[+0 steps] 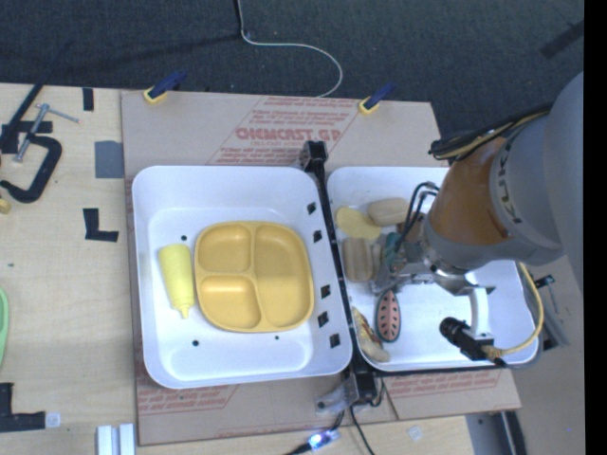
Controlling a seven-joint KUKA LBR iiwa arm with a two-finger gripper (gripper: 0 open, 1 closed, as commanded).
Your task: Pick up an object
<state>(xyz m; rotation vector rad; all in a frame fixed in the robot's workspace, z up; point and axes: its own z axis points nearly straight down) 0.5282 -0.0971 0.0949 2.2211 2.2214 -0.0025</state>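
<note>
Grey metal and an orange band mark the robot arm [493, 197], which reaches in from the right and bends down into the right-hand white bin [503, 344]. Its gripper [394, 259] sits low over the left half of that bin, in a dark cluster of cables and fittings. Whether it is spread or closed cannot be made out from this angle, and nothing can be seen held in it.

Right around the gripper lies a small heap of objects. A pale yellow piece [353, 221] and a beige rounded piece [387, 211] lie just beyond it, toward the far wall of the bin. A tan block [357, 259] lies just beside it on the divider side. Nearest on the front side is a reddish oval object with dark spots [387, 316], its long axis running roughly front to back, lying just in front of the gripper and slightly toward the divider. A pale curved piece [368, 339] rests at the bin's front left corner.

Further out, the left-hand white bin [152, 254] holds a yellow divided plate [254, 275] with a yellow bottle-shaped item [177, 279] just beside its left edge.

My judgement: the spotted oval is the closest free-lying target, and grasping it would mean closing across its narrow width.
</note>
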